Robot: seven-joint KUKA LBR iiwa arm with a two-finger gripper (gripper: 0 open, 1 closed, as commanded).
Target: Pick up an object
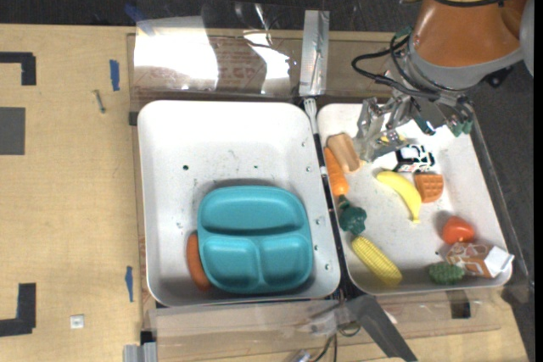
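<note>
— Where is your gripper sitting?

— My gripper (379, 125) is hanging over the far left part of the right bin (485, 150), fingers spread and gripping nothing. The bread roll (343, 152) is lying just to its left, against the divider between the bins.

— Room to move?

— Bare floor is showing to the right, past the black-and-white toy (415, 156).

— Which way is the banana (402, 191) pointing?

— Its long axis is running from far left to near right.

— Anything hard to read?

— In the left bin (161, 140), the teal tray (253, 238) is covering most of an orange thing (194, 260).
</note>
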